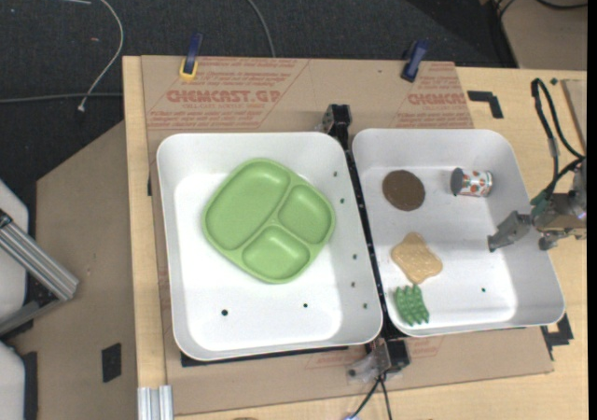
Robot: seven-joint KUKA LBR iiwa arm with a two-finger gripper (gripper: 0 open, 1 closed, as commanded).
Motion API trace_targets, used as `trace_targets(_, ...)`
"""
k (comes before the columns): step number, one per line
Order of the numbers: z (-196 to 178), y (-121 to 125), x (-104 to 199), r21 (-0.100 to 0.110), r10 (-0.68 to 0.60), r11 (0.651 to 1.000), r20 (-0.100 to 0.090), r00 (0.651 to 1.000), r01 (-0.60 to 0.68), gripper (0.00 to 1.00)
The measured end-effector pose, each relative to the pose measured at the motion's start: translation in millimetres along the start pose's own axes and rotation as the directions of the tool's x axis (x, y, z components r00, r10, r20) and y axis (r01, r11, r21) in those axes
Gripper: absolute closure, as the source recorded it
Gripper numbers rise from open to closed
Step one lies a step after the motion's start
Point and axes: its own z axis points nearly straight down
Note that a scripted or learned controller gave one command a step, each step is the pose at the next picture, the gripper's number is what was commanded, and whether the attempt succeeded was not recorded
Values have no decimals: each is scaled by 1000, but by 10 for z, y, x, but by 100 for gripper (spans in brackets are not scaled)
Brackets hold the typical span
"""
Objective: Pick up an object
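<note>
Your stock in the right-hand shallow white plastic bin (522, 301), taken item by item from its rim. Item one: a flat round brown disc (404, 190), cookie-like, lying in the far left part of the bin; it looks light and stiff, but it sits so low that you would have little edge to catch, and a pinch across its width may skid off. Item two: a small silver cylindrical can with a red-and-white label (472, 183), on its side just right of the disc toward the bin's far wall; judge it rigid, light and smooth, inclined to roll, so close across the round body rather than end to end. Item three: a tan, lumpy cracker-shaped piece (417, 259), near the bin's middle left; probably light and firm, best taken across its narrower span. Item four: a small dark green bristly toy (409, 304), touching or almost touching the tan piece on its near side, close to the bin's front left corner; it looks soft and yielding, forgiving of a loose aim. The grey two-finger gripper (506, 233) reaches over the bin's right wall, apart from all four items and holding none; how far it is open you cannot tell. The neighbouring left white bin (187, 315) carries a light green divided plastic plate (269, 219).
</note>
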Motion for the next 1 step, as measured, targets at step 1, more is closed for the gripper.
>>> trace_targets(1,-67,34,7,-13,-5,1000,4,1000,5,0)
